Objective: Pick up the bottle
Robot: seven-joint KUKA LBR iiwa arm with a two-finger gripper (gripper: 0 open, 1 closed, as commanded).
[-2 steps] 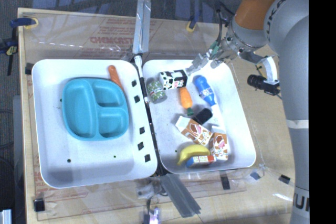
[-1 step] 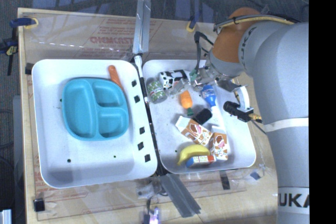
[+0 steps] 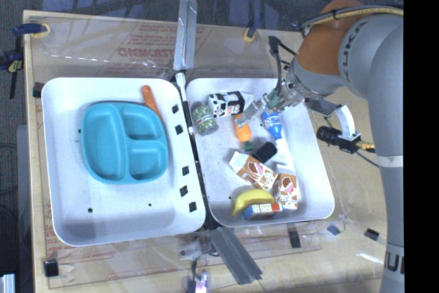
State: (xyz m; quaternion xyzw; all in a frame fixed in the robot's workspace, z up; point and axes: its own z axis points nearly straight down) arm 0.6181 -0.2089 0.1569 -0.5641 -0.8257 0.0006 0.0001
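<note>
Overhead, wooden bench [image 3: 103,38] on dark carpet, two white bins [image 3: 62,216], gripper [image 3: 272,103] above bottle [image 3: 274,125], jaw opening unclear

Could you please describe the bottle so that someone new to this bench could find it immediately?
Look in the right-hand white bin, near its upper right part, just below the hand. The bottle lies there, clear with a blue label, the only blue thing among the orange and brown items beside it.

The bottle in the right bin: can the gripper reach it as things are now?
Probably yes. The gripper hangs right above the bottle, whose top side is uncovered; a carton and an orange thing lie apart to its left.
</note>
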